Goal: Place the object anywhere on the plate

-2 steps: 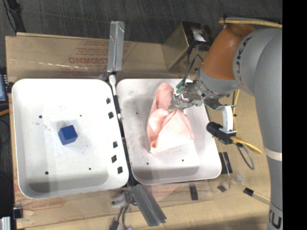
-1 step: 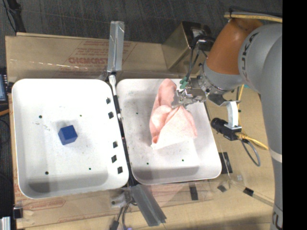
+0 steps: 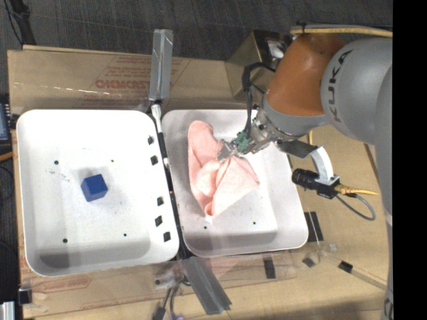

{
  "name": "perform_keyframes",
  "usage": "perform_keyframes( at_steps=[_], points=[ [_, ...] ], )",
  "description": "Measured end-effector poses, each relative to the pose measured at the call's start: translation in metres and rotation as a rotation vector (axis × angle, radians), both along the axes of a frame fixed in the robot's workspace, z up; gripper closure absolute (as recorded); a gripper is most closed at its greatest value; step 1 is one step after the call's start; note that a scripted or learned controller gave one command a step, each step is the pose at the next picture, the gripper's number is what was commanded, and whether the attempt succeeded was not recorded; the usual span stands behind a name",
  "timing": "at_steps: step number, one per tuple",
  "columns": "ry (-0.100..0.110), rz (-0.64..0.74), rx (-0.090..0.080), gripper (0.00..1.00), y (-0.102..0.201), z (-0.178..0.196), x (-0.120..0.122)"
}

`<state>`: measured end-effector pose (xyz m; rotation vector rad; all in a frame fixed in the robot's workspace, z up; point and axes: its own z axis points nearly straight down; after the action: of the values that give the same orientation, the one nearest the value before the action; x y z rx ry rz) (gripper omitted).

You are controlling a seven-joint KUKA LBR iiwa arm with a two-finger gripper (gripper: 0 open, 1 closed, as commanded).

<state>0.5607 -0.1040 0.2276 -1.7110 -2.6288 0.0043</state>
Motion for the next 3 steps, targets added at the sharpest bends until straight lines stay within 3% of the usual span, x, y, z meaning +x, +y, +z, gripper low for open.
perform_keyframes(
  at_steps=[1,3],
  points=[
    [-0.002,0.408,0.001,1.0,0.051,0.011,-0.007],
    [-0.004,1.158,0.003,1.0,0.157,-0.003,-0.02]
  ],
)
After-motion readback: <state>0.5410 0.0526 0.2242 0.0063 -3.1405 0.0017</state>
